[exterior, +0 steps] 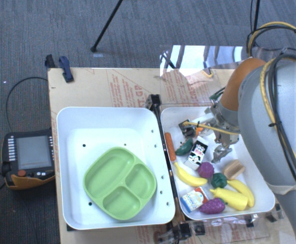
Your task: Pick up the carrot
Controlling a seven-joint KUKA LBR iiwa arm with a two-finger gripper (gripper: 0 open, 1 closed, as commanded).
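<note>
My gripper (222, 152) hangs over the right bin (268, 189), fingers slightly spread, nothing between them, above a bread roll (233, 169) and purple plum (205, 170). The carrot (169, 145) lies along the bin's left wall, apart from me, just above a banana (188, 176). The left bin (71, 136) holds a green divided tray (120, 183).

Green divided plate (120, 183) in left bin (69, 131); bananas (188, 175), grapes (212, 206), milk carton (196, 154) in right.
</note>
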